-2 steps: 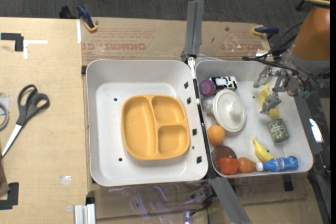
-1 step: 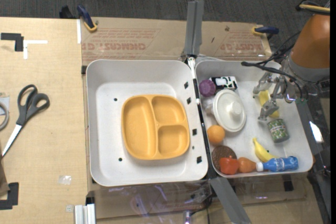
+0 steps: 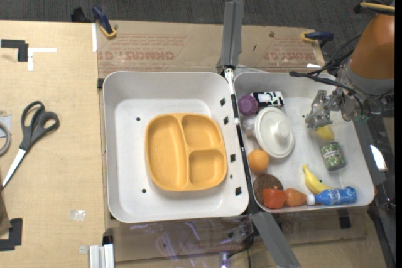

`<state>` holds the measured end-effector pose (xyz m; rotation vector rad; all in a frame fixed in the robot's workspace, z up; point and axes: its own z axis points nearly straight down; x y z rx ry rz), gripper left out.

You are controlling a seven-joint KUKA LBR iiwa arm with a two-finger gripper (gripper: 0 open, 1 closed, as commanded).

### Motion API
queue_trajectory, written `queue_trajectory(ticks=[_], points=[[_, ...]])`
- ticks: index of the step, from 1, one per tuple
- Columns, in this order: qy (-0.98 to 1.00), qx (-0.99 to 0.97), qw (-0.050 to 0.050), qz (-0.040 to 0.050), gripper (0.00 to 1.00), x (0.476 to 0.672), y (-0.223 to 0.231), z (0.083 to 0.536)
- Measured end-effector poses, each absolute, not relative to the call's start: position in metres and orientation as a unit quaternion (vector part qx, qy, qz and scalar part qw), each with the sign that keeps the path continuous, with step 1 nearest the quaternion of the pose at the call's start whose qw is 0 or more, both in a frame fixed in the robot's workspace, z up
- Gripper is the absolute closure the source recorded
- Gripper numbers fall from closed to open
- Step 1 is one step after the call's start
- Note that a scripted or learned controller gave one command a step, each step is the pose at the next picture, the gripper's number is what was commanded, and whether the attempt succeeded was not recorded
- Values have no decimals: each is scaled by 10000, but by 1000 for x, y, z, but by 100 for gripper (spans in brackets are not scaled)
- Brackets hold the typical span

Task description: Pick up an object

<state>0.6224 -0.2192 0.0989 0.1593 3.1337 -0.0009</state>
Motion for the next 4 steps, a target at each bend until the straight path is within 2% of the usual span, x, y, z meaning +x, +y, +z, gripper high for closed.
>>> queue_trajectory(ticks=[1,2,3,4], points=[[9987,508,18,-2,0,622,-219,99],[9988,497,32,-8,100,624,-219,107],[9988,497,32,-7,0,624,-219,107],[9992,395,14,-7,0,631,-221,91]])
